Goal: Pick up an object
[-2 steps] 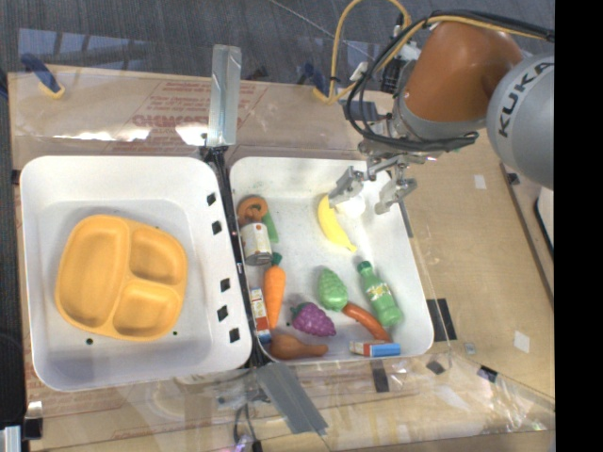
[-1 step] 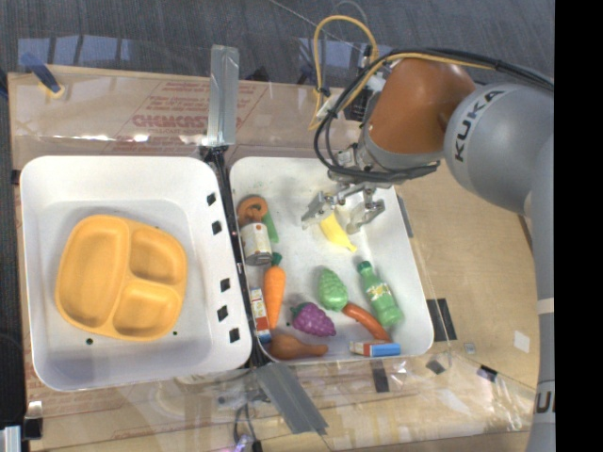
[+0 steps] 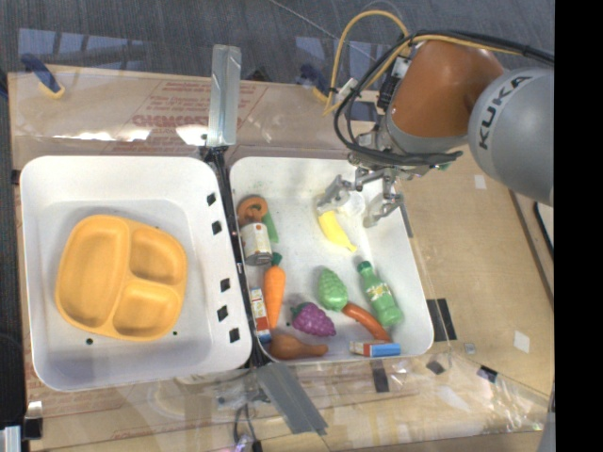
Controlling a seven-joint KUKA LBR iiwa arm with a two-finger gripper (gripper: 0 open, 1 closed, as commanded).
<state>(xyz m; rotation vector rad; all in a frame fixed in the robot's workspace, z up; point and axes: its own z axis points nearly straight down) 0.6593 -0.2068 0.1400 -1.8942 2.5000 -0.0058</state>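
table [image 3: 471, 252] carrying two white bins under clear film. claw [image 3: 363, 199] hanging spread wide, gripping nothing, at twelve o'clock of the right bin [image 3: 415, 281], just above the yellow banana [image 3: 336, 230]. green bottle [image 3: 379, 293], carrot [image 3: 273, 292], purple grapes [image 3: 315, 319] lying toward six. yellow tray [image 3: 121, 276] sitting in the left bin [image 3: 38, 252].

two white bins [image 3: 38, 281] – one yellow tray [image 3: 121, 276], one green bottle [image 3: 379, 293], two carrots [image 3: 273, 293]

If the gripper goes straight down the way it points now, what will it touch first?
Most likely the yellow banana-shaped toy, which lies just below the open gripper in the right white bin. Depth is unclear from this slanted view, so the fingers may land on the bin floor beside it.
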